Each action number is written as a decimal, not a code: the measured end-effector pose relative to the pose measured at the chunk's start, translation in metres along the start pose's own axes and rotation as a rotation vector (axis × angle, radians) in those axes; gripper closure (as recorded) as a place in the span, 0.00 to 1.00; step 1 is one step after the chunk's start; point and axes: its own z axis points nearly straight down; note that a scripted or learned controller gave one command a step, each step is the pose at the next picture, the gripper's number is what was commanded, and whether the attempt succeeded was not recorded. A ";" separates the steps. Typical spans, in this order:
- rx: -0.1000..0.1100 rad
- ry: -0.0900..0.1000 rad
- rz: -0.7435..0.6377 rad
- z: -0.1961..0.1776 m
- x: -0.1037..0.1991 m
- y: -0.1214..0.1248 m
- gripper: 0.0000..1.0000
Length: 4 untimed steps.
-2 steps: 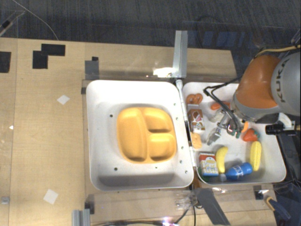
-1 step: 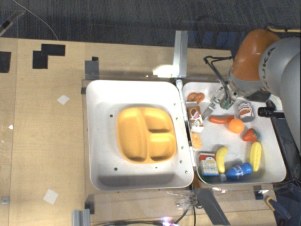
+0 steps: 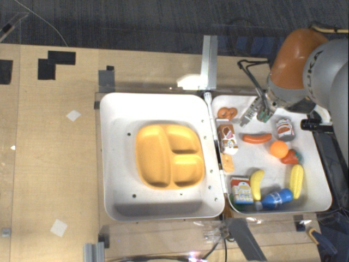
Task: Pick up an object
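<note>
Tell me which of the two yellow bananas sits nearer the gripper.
The banana by the right bin's outer wall, beside the orange; the other banana lies farther from the gripper.

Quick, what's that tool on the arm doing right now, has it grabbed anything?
Tool: over the right bin, above the hot dog; nothing visibly held, and its state cannot be told.

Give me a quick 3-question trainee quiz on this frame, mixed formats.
1. True or false: the yellow tray lies in the left bin.
2. Which lies nearest the end effector? A) blue bottle B) sausage C) yellow tray
3. Fill in: the orange ball lies in the ___ bin.

Key: 1 true; 2 B; 3 right.
</note>
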 end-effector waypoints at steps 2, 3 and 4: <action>0.010 0.000 0.037 0.012 0.013 0.000 0.00; 0.010 0.000 0.079 0.012 0.022 -0.007 0.00; 0.018 -0.003 0.322 0.012 0.030 -0.011 0.00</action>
